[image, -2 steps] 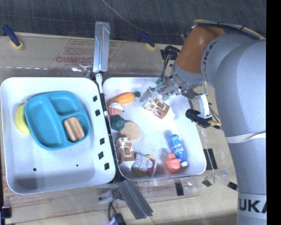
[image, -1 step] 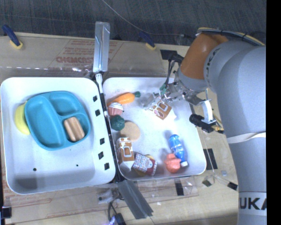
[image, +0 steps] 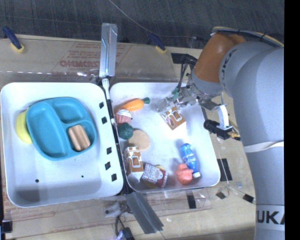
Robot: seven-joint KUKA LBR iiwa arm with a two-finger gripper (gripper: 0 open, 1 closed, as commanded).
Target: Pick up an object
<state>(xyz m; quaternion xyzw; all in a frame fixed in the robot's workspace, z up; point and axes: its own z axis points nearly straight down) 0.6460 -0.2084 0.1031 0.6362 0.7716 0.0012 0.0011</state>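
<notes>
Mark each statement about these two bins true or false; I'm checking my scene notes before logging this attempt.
1. The blue tray lies in the left bin. True.
2. The carrot lies in the left bin. False: it is in the right bin, near the divider.
3. A bread roll sits in one compartment of the blue tray. True.
4. The blue bottle stands upright. False: it lies on its side, next to an orange-pink toy.
5. The end effector is over the right bin, close to a small house-shaped carton. True.
</notes>
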